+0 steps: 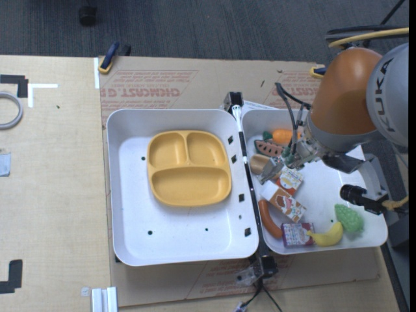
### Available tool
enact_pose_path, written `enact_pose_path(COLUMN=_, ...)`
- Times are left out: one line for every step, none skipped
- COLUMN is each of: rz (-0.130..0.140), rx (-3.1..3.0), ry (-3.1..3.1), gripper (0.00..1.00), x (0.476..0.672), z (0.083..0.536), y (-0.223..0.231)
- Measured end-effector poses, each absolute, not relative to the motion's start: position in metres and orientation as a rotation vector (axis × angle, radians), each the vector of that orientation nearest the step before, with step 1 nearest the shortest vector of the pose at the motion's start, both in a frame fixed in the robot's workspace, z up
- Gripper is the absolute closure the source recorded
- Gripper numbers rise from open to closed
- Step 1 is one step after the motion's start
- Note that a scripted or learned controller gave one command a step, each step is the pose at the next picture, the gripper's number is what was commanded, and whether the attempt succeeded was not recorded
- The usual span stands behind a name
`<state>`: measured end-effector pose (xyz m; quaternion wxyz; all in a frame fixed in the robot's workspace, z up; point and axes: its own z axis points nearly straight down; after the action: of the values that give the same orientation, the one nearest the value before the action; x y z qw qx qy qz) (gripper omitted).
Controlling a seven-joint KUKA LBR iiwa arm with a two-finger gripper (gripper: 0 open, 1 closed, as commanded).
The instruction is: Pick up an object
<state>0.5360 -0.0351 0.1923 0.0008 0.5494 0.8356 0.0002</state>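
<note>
Plastic toy food, right bin (pixel 364 239), right of frame: small carton (pixel 286 205) judged light, stiff, best pinched across flat sides; banana (pixel 328 234) smooth, slippery. Hand (pixel 281 163) lowered nearby; grip state cannot be told.

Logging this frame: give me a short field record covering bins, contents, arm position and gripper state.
left bin: holds a yellow divided plate
right bin: toy food pile, including banana, green item, sausage, orange item, purple packet, small cartons
arm: over the right bin, reaching in from the right
gripper: low among the items by the bin's left wall
grasp: cannot tell
</note>
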Motion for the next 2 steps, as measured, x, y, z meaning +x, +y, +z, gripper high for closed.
enact_pose_path(rz=-0.001, rx=1.598, ry=2.705, gripper=0.0, x=0.575, z=0.122, y=-0.115)
enact_pose_path(rz=0.001, rx=1.715, ry=2.63, gripper=0.0, x=0.629, z=0.093, y=-0.1)
